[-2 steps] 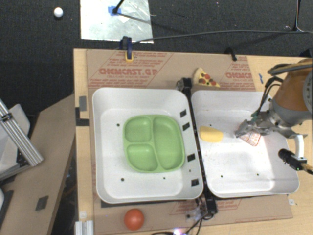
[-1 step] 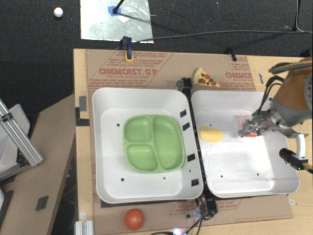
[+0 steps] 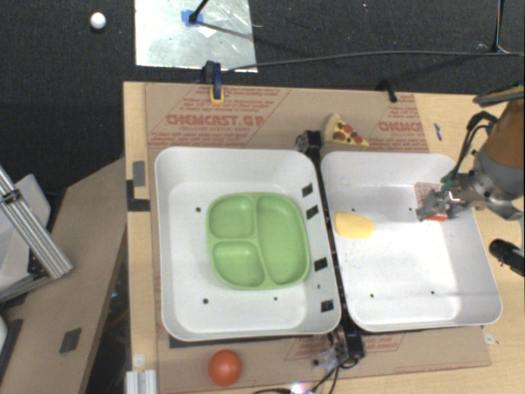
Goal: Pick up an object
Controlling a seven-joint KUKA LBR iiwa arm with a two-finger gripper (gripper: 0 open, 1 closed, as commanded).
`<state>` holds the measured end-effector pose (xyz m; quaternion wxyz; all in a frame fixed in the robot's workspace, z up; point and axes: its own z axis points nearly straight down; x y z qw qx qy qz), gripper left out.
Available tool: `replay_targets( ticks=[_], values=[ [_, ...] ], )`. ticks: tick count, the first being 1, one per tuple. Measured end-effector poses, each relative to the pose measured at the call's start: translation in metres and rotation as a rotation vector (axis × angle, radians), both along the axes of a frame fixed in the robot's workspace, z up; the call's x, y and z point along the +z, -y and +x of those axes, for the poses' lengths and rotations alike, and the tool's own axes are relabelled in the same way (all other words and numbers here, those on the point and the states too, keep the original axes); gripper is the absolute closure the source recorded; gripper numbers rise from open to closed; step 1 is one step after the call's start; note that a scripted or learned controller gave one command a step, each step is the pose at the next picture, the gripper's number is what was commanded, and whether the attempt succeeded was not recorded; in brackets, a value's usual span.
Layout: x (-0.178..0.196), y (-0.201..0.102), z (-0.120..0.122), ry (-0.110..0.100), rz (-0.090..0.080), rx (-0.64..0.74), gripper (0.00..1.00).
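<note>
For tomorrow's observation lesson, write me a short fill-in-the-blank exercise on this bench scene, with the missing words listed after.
1. The green tray lies in the ____ bin.
2. The yellow piece lies in the right bin, to the ____ of the gripper.
3. The pizza slice toy lies on the board, ____ the bins.
4. The orange ball sits at the board's ____ edge.

Missing words: left; left; outside; near

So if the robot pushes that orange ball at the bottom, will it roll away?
Probably. The orange ball looks round and smooth, so a nudge would likely send it rolling. It sits on the flat board outside both bins, with no wall visibly stopping it.
</note>
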<state>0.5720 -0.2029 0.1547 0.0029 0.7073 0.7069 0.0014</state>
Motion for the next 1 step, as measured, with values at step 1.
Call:
replay_targets(
  ticks=[1],
  values=[
    [0.065, 0.0024, 0.0007, 0.002, -0.001, 0.005, 1.0]
  ],
)
